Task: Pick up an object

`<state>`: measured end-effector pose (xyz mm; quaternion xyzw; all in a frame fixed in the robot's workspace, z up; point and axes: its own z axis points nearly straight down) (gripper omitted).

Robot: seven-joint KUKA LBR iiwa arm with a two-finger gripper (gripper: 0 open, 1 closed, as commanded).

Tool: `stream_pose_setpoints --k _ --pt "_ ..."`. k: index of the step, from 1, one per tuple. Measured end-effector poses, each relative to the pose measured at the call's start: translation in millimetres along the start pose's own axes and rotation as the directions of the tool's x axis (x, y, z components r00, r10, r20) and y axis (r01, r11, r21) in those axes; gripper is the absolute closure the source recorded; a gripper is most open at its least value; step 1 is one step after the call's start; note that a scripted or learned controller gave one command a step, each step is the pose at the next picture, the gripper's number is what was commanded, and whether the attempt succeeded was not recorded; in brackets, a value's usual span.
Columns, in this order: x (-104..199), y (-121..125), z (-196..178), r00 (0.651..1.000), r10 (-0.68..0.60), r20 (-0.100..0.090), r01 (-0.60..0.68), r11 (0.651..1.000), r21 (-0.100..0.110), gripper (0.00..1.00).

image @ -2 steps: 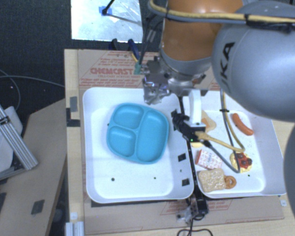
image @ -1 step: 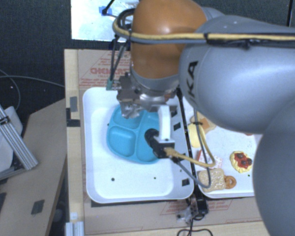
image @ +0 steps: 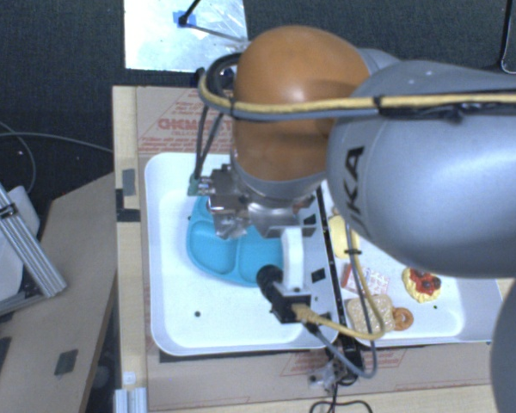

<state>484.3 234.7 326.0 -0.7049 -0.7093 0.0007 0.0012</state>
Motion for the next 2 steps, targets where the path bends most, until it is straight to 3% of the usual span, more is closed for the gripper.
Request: stream_pose_setpoints --k 1,2 --pt "-2 113 95 1.000 0.008 0.001 -0.008 1.000 -0.007 1.00" --pt "0 76 -53 1.000 0.000 -0.006 0.000 1.000 -0.015 1.00"
